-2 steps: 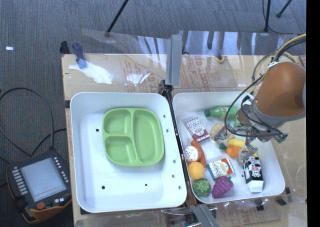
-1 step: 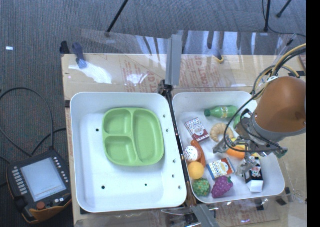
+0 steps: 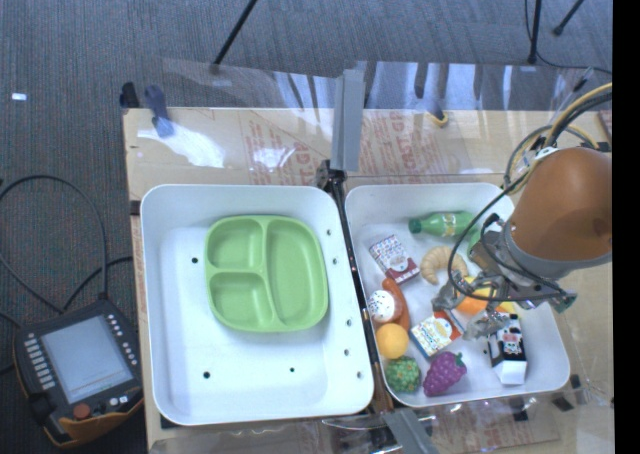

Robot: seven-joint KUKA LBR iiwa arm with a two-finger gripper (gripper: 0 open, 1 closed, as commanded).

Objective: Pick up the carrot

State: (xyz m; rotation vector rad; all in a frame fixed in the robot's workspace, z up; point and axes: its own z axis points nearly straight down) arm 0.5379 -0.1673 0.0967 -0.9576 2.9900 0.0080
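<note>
The arm (image 3: 555, 212) hides its fingers' state; the carrot (image 3: 394, 299) lies half-hidden beside the egg (image 3: 380, 305).

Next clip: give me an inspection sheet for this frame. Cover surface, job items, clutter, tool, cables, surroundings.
Surface: bench with left bin and right bin side by side.
Job items: carrot lies in the right bin beside the egg, partly hidden by it.
Clutter: green divided plate in the left bin; green bottle, croissant, orange, grapes, milk carton in the right bin.
Tool: tool low over the right bin, right of the carrot; finger state unclear.
Cables: bundle on the arm; black cord on the floor.
Surroundings: pendant on the floor at left; tripod legs behind.
</note>
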